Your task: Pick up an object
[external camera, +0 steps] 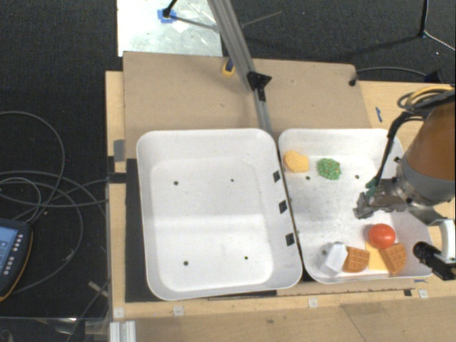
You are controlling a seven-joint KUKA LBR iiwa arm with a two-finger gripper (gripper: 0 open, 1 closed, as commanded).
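Nearest the camera, along the front wall of the right bin point(342, 137), sits a cluster of small things: a white-grey piece point(332, 258), an orange waffle-like piece point(356, 260) touching it, another orange wedge point(394, 257) just beside that, and a red ball point(382, 234) resting just behind the two orange ones. Further back in the same bin lie a yellow lump point(296, 162) and a green knobbly ball point(328, 168), near each other and well apart from the front group. The left bin point(214, 212) holds none of these. Reaching in from the right, the gripper point(372, 201) hangs low over the right bin, just behind the red ball — nothing shows between its fingers, and whether they are spread or closed is too blurred to tell. My reading is that this is the approach step, with no object secured yet. The red ball looks the likeliest target; the next move calls for shifting forward over it and descending squarely, since a round thing crowded by the orange pieces could roll or be nudged aside.
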